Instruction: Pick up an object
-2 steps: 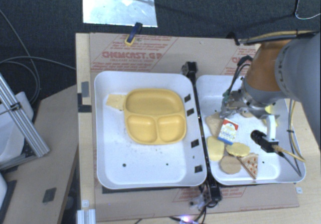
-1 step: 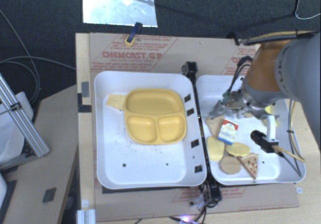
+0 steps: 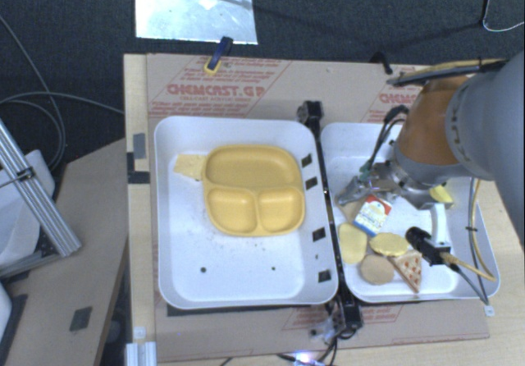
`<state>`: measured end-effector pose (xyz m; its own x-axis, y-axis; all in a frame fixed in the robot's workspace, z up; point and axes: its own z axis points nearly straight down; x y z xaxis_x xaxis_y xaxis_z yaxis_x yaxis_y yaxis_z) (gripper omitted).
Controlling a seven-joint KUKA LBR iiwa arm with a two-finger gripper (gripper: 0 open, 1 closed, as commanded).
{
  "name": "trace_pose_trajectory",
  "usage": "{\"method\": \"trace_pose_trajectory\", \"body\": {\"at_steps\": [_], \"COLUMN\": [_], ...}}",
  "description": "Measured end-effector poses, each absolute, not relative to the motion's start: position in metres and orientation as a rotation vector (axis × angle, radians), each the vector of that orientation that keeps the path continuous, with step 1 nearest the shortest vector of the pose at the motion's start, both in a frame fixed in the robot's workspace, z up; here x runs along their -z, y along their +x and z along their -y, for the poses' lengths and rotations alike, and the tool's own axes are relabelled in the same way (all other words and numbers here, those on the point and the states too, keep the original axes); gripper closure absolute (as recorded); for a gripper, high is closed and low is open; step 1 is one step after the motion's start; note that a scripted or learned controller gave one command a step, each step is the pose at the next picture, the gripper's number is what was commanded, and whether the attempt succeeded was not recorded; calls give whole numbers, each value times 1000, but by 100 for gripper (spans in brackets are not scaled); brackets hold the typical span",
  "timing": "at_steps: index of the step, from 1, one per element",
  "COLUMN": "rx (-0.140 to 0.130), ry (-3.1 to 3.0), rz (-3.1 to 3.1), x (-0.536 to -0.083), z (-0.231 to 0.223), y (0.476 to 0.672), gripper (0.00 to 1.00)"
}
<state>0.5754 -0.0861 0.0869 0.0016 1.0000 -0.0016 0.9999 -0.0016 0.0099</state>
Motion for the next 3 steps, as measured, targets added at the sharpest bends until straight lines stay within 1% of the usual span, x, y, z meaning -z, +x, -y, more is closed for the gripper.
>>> {"method": "trace_pose_trajectory", "body": {"at_steps": [1, 2, 3], "rx": [-13, 4, -11], "ry": [2214, 2228, 2205], "rz": [-2216, -2201, -2235], "x": [-99, -176, -204], "z": [86, 203, 107], "y": [577, 502, 546], "gripper": [100, 100, 100]}}
